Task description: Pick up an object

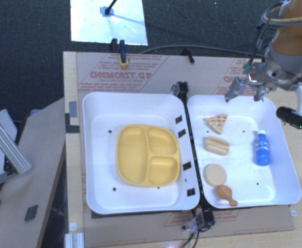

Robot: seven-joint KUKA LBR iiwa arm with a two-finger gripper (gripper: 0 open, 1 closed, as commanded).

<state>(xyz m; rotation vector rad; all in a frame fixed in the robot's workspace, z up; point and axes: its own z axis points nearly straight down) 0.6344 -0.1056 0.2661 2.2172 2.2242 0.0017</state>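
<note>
My gripper (246, 92) hangs above the far edge of the right bin (280, 187), open, with nothing between its fingers. Below it in the right bin lie a waffle-patterned wedge (216, 123), a hot dog bun (216, 145), a round tan cookie (214, 174) and a brown drumstick (226, 194). A blue bottle (262, 148) with a white cap lies at the right side of that bin. The wedge is the closest item to the gripper, a little toward the front and left of it.
The left bin (96, 180) holds a yellow divided plate (147, 155). A black clip strip (187, 143) joins the two bins. A black device (293, 118) on the arm sticks out over the right bin's far right edge. A blue and yellow clamp (121, 53) stands at the bench's back.
</note>
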